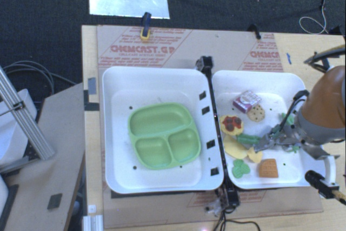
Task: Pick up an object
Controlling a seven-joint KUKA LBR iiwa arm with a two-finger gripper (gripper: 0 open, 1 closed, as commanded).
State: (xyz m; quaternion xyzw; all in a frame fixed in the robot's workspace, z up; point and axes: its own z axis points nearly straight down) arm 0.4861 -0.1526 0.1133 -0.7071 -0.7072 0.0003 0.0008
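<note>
The right bin (292,83) holds several small items: a purple and white packet (247,100), a speckled cookie (256,112), a red-topped piece (231,124), a dark green stick (247,139), a yellow flat piece (234,149), a green leafy piece (240,169) and an orange square (267,168). My gripper (268,142) is low in this bin, at the right end of the green stick and just above the orange square. The arm's orange band (327,97) rises to the right.
In the left bin (116,116) lies a light green divided tray (164,135). A black divider with clips (212,116) runs between the bins. The arm's body covers the right bin's right wall.
</note>
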